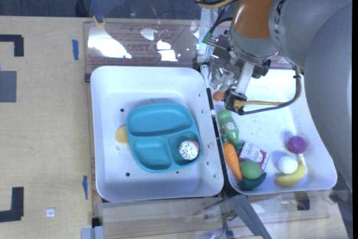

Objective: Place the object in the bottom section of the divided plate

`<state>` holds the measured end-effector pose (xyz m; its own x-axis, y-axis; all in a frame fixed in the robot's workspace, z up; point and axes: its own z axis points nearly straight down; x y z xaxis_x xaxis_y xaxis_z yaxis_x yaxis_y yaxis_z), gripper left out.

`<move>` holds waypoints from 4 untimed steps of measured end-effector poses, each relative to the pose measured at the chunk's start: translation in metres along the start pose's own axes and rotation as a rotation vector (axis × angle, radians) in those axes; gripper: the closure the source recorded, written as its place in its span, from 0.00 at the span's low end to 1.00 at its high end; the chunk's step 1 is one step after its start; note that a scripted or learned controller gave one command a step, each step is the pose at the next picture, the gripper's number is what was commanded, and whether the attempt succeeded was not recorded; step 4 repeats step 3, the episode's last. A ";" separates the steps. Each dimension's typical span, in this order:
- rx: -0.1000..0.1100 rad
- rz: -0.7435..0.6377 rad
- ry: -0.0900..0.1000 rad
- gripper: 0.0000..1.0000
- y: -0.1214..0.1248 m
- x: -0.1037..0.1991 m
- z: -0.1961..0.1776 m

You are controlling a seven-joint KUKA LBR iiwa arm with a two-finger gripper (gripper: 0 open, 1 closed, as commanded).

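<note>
Nearest the camera, toys are lying in the right bin: a banana, a white egg, a purple piece, a green piece, a small red-and-white carton whose print is too small to read, a carrot and a green bottle, both lying lengthwise away from the camera. In the left bin the blue plate is sitting with a speckled ball already in its lower right section and something yellow peeking from under its left edge. Farther back the gripper is hanging over the bins' shared wall, its opening impossible to judge, with the bottle just nearward of it and the plate nearward and left; which object is meant is unclear.
</note>
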<state>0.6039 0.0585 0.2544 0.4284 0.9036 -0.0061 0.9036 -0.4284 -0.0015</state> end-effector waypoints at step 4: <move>0.006 0.587 0.000 1.00 0.006 -0.024 0.019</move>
